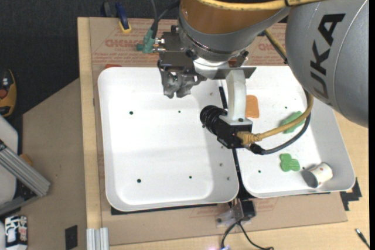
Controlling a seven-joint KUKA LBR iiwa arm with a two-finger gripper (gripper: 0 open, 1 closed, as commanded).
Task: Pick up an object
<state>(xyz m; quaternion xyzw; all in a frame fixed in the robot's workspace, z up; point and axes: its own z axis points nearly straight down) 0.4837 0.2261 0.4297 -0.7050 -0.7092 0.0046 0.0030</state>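
My gripper (177,85) hangs over the far part of the left bin (135,143), near its back wall, under the big grey and orange arm. In the right bin (328,132) lie an orange block (252,107) close to the divider, a long green piece (291,122), a small green piece (289,163) and a white and grey cylinder (317,174) at the near right corner. All of these are well to the right of the gripper. The arm hides the far part of the right bin.
A black cable fitting (221,125) with a yellow hose hangs from the wrist over the ridge between the bins. Clamps and cables sit on the bench's far edge (124,20). A connector (240,211) sits at the near edge.
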